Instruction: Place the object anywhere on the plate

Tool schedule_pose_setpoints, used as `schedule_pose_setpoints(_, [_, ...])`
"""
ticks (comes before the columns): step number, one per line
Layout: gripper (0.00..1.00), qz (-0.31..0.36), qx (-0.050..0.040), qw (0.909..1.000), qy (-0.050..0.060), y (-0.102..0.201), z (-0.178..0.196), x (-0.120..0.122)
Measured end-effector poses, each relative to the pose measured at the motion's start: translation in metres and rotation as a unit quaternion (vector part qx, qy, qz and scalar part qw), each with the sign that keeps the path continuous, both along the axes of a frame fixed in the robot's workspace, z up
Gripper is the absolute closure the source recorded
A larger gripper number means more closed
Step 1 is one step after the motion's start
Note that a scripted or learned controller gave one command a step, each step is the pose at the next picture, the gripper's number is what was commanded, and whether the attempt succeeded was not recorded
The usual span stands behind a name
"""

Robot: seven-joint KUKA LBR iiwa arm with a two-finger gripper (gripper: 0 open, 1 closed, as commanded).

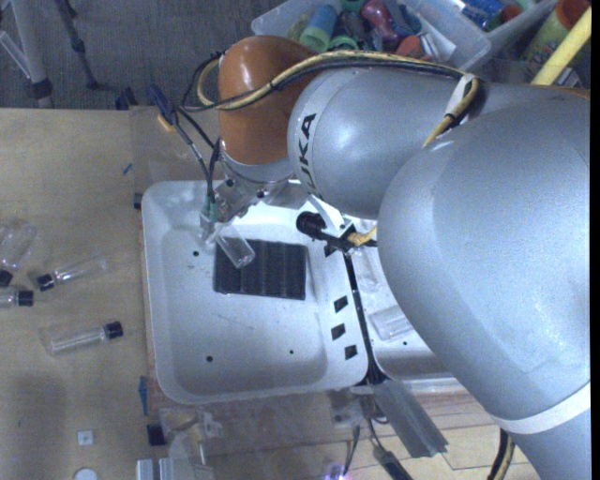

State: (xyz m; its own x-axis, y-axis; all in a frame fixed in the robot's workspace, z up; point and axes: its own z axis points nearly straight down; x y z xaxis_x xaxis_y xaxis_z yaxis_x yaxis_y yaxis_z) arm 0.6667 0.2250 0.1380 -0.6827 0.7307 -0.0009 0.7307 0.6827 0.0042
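Grey metal fills the nearest part of the view: the arm (487, 262) bulks large on the right and hides most of the right bin (412, 361), of which a narrow white strip shows beside the divide. Along that divide sit a few small black squares (340, 330).

Next comes the left bin (159, 309), shallow and white, with its front rim towards the lower edge of the view. On its floor, towards the far half, lies the plate (267, 272), a dark, ribbed rectangle lying flat. The task's object (234, 250) is a small clear piece, tilted, overlapping the plate's far-left corner; part of it is over the dark surface and part over the white floor. Whether it rests there or hangs just above cannot be told.

Just beyond the object and directly over it is the gripper (217, 214), pointing down into the bin's far-left corner. Its tip is very near the top of the clear piece, but the picture is too blurred to show whether the gripper is open, closed or gripping the object.

Left of the bin, on the wooden bench (66, 169), lie several clear vials with black caps (82, 335), well apart from the plate.

Farther back, the orange band (253, 94) rises above the wrist, with a yellow-and-black cable (375, 61) arching over it. Beyond that stands a clear tub of colourful items (375, 23).
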Motion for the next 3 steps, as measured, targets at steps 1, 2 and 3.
schedule_pose_setpoints(1, [1.0,-0.018,0.0026,0.9998,-0.007,-0.016,-0.039,-0.06])
schedule_pose_setpoints(2, [1.0,-0.111,-0.0008,0.9938,0.001,-0.016,0.027,-0.014])
schedule_pose_setpoints(3, [1.0,0.004,-0.0008,1.0,-0.001,-0.022,0.125,0.0])
